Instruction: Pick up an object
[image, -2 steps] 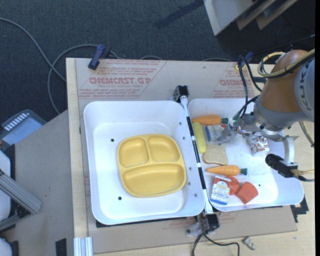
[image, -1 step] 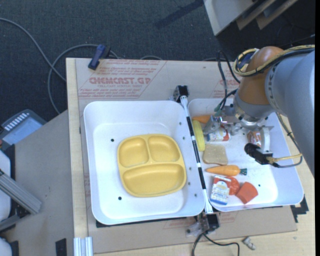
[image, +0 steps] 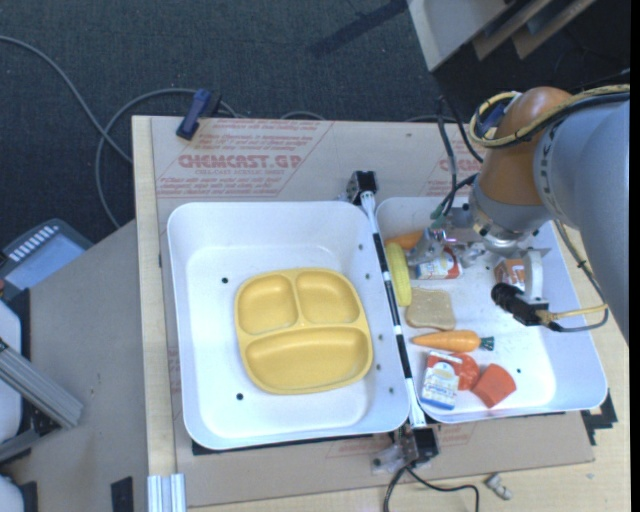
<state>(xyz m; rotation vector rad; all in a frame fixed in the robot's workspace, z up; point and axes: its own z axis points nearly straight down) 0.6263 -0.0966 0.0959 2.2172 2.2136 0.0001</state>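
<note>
Gripper (image: 447, 252) was lowered into the right bin (image: 570, 385); finger state couldn't be told, no obj seen held. Carrot (image: 450, 341) lay just below it. Pick not yet done.

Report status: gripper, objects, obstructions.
Two-finger gripper low in right white bin, nothing seen held. Orange toy carrot, tan bread slice lying near. Yellow divided tray left.

Two white bins sit side by side: the left bin (image: 200, 330) holds one yellow divided plate (image: 300, 330). The right bin (image: 570, 385) holds one carrot (image: 450, 341), one banana (image: 399, 274), one bread slice (image: 431, 309), one red block (image: 493, 385) and one small packet (image: 440, 384).
</note>
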